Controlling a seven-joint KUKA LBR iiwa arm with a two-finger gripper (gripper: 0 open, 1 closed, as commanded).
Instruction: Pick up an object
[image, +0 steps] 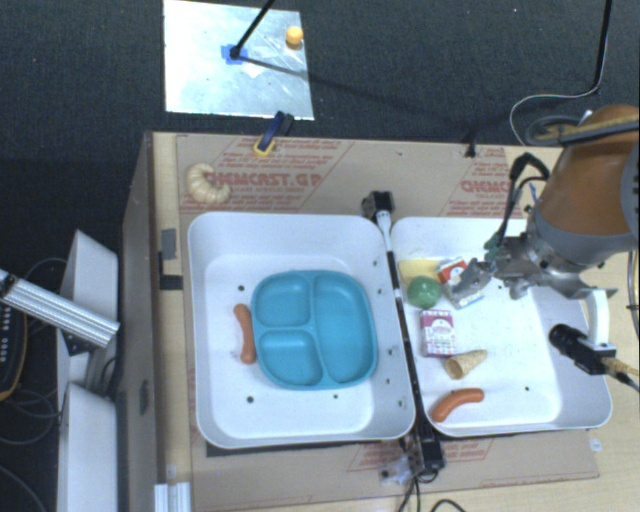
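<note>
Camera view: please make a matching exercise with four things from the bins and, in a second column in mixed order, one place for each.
Things:
1. blue divided plate
2. green ball
3. cone
4. left-bin sausage

Places:
A. right bin, near the divider
B. middle of the left bin
C. left of the plate
D. right bin, above the orange sausage

Pairs: 1-B, 2-A, 3-D, 4-C
</note>
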